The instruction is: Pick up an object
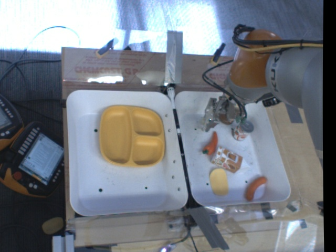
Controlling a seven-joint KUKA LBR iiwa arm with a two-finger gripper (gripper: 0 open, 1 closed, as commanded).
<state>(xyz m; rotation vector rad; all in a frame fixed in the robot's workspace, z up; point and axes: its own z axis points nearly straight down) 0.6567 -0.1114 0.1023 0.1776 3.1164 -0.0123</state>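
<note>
Two white bins are seen side by side on the tabletop [294,135]. The left bin [84,182] carries a yellow divided tray [132,135], set near its middle and lying flat.

The right bin [275,156] holds the small things. A carrot [211,143] lies tilted near the bin's middle, close to the dividing wall. Just below and to the right of it, a patterned packet [227,159] is laid at a slant, apart from the carrot by a small gap. Below the packet a pale yellow oval [219,182] rests, near the front wall. To its right, in the front right corner, an orange and white piece [255,188] is seen. A small cup-like item [240,133] stands up and to the right of the carrot, just beside the gripper.

The arm [278,75] is reached in from the right, and the gripper [220,114] is lowered into the back part of the right bin, above the carrot. Its metal parts are blurred and crowded together there, so whether it is released or clenched cannot be told; possibly something small and brown lies within it, but this is not clear.
</note>
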